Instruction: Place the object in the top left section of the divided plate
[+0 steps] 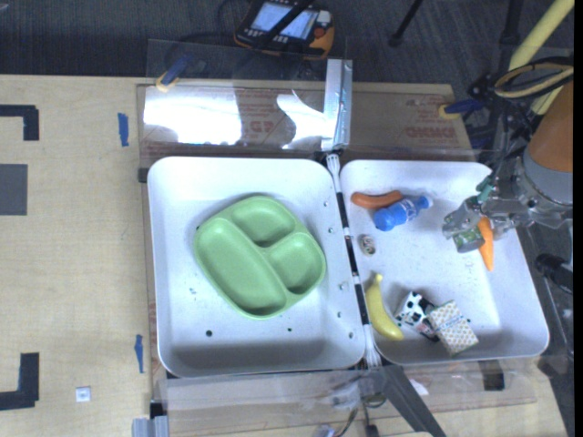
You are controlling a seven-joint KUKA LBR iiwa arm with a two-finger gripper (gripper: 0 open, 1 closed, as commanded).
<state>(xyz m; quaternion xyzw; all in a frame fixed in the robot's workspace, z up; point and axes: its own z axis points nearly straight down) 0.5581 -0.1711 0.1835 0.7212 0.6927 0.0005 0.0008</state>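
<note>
The green divided plate lies in the left bin, with its two small sections toward the right and back. My gripper hangs over the right side of the right bin. A slim orange carrot-like piece sits right against the gripper's lower right side, pointing toward the front. The gripper's body hides whether it is held.
The right bin also holds an orange sausage shape beside a blue bottle, a small round item, a banana, a black-and-white cow toy and a patterned block. A divider rim separates the bins.
</note>
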